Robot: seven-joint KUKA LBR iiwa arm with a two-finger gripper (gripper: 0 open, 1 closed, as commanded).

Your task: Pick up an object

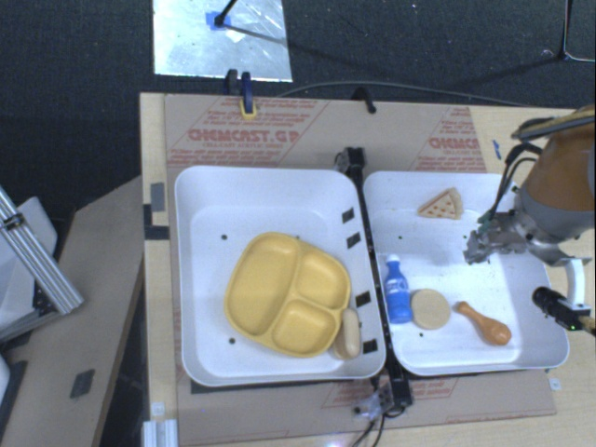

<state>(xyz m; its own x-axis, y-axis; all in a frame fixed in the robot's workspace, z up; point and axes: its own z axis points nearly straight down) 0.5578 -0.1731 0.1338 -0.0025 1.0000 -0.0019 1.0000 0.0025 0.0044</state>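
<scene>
The right bin (pixel 531 350) holds a small blue bottle (pixel 397 291) lying by its left wall. Beside the bottle is a round tan disc (pixel 430 309). An orange-brown drumstick-shaped piece (pixel 485 324) lies to the right of the disc. A tan triangular wedge (pixel 441 205) is near the far wall. My gripper (pixel 478 248) hangs over the middle right of this bin, above bare floor between the wedge and the drumstick piece, and I see nothing in it.
The left bin (pixel 209 250) carries a yellow divided tray (pixel 284 291) with a beige oblong piece (pixel 348 333) at its near right corner. A black divider (pixel 365 250) with clips runs between the bins. The grey arm (pixel 559 194) covers the right bin's right edge.
</scene>
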